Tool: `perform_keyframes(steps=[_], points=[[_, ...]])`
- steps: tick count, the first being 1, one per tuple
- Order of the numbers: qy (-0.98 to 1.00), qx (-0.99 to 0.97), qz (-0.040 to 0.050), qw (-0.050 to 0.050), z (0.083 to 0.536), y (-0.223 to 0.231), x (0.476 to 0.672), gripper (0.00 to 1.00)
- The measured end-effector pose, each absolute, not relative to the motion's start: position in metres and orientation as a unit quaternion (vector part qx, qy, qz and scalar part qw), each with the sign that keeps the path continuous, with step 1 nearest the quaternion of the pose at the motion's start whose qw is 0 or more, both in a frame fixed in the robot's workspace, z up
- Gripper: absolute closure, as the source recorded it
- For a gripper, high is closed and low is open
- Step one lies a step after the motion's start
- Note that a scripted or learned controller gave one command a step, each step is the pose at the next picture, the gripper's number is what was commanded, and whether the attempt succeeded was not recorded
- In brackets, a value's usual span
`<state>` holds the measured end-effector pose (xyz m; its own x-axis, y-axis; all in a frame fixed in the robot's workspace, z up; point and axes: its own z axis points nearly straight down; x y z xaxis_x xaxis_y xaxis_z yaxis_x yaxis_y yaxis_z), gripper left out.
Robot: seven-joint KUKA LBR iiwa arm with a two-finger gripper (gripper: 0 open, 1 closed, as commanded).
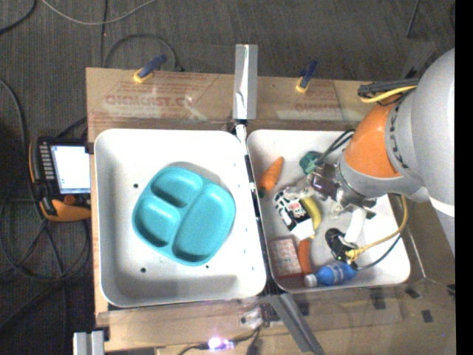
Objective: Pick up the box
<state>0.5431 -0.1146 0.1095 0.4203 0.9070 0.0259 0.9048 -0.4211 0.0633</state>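
Note:
A small flat pinkish-brown box [283, 255] lies near the front left corner of the right bin [395, 272]. My gripper [320, 181] hangs low over the middle of that bin, above and to the right of the box and well apart from it. Beneath it sit a yellow banana [315, 214] and a white and black packet [291, 207]. The wrist covers the gripper's tips, and I see nothing held in them.
In the right bin there is also an orange carrot [271, 173], a teal object [310, 158], an orange piece [304, 256] beside the box and a blue bottle [332, 274]. The left bin [111, 220] holds a turquoise divided plate [185, 213].

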Motion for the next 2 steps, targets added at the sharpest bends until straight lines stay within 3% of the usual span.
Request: perform_keyframes(steps=[1, 2], points=[[0.399, 0.917, 0.0311, 0.015, 0.109, -0.109, 0.523, 0.0], [0.489, 0.872, -0.0032, 0.0, 0.182, -0.073, 0.573, 0.0]])
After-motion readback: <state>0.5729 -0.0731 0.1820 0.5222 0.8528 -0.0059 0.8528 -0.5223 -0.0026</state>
